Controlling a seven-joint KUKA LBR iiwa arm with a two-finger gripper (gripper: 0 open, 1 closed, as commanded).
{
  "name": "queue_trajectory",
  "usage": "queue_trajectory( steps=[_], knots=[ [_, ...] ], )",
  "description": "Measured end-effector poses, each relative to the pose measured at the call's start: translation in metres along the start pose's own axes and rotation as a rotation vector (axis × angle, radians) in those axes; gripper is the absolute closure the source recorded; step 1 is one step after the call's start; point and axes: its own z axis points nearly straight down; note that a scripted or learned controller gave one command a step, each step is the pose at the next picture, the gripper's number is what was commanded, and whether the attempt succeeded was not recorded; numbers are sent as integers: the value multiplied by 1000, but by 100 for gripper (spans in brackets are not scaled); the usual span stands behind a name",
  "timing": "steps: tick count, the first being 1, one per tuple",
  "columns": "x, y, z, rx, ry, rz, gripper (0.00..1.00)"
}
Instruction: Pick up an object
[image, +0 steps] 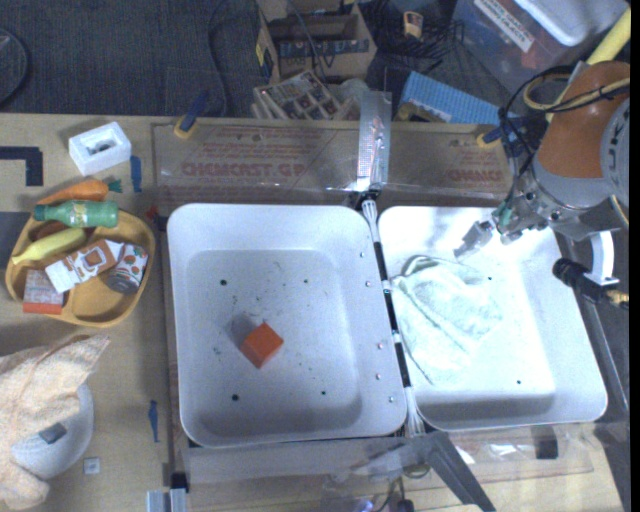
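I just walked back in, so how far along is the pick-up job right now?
Nothing looks picked yet. The orange block lies in the left bin, and a clear crumpled bag lies in the right bin. The hand hangs above the right bin's far side. Reaching, gripping and lifting are all left.

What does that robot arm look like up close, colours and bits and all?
The arm is rounded, grey metal with a broad orange band above the wrist. Black and yellow cables loop beside it. Its gripper is small, grey and metallic, with a hint of green at its base.
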Motion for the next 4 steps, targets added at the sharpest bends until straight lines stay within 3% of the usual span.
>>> queue_trajectory(
  steps=[1, 2, 3, 4],
  knots=[
    [10, 13, 51, 1, 2, -61, 0],
    [51, 34, 46, 5, 3, -61, 0],
    [51, 36, 34, -1, -1, -62, 100],
    [51, 36, 34, 0, -1, -62, 0]
  ],
)
